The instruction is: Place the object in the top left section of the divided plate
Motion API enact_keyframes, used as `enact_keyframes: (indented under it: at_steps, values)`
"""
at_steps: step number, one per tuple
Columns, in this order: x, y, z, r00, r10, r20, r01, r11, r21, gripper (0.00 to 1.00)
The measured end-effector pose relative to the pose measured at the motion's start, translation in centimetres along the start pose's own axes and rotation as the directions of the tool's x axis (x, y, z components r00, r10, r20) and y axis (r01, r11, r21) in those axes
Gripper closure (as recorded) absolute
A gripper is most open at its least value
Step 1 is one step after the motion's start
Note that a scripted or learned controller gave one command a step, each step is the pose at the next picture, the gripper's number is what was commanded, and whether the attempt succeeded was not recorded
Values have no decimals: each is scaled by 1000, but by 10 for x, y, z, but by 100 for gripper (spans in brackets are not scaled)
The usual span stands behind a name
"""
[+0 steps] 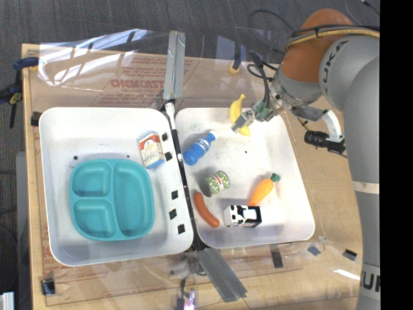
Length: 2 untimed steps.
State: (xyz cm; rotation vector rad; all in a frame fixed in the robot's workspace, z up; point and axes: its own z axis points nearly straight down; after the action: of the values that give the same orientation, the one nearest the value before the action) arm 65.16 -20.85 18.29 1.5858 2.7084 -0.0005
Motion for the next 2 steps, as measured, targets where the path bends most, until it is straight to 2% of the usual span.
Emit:
enact_keyframes:
  at_steps: [1, 2]
  values:
    - [89, 29, -44, 984, -179, -3, 179, 984, 2, 100]
    - [167, 47, -26, 992, -128, -4, 128, 992, 4, 100]
